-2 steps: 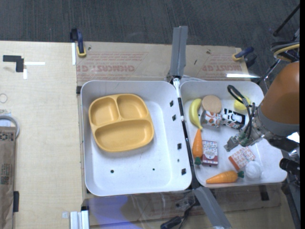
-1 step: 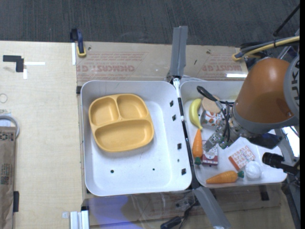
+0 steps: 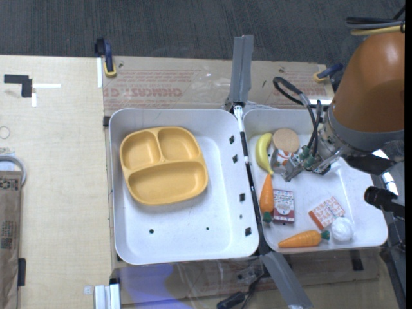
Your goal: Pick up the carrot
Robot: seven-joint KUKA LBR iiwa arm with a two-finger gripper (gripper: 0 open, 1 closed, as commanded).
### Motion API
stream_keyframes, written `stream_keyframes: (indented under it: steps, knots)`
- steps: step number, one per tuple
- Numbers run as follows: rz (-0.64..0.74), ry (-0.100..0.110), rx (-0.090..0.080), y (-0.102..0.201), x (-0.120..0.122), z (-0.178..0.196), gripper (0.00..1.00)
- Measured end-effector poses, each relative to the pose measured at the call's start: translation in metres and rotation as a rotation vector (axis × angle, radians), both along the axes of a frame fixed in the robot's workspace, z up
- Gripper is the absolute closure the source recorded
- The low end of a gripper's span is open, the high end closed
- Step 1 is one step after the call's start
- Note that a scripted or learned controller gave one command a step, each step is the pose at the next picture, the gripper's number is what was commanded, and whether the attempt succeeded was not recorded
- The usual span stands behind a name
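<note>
Right bin (image 3: 370,240): crowded. The carrot (image 3: 266,194) by the left wall lies hemmed between that wall and a small red box (image 3: 284,206), with a banana (image 3: 262,152) just above. A second carrot (image 3: 300,239) lies near the front wall, a white ball (image 3: 341,229) beside it. Left bin (image 3: 187,234): open floor around the yellow plate (image 3: 164,165).

From my screen I see a pale wooden bench top (image 3: 51,192) under even, soft light. Behind it the floor (image 3: 161,11) is dark grey carpet. A sheet of brown cardboard (image 3: 174,85) lies flat along the far edge of the bench.
</note>
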State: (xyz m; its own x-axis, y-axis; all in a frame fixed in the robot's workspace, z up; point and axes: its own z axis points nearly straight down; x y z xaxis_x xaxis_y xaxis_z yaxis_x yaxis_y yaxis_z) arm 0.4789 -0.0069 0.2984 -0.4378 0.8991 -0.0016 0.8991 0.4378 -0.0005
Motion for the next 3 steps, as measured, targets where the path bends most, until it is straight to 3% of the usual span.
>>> stream_keyframes:
  steps: [1,2,3]
  knots:
    - [0.2,0.001,0.0,-0.007,0.0,0.109,1.0]
    - [0.297,0.0,0.0,0.012,0.0,0.12,1.0]
    - [0.362,0.003,0.001,0.061,-0.001,-0.034,1.0]
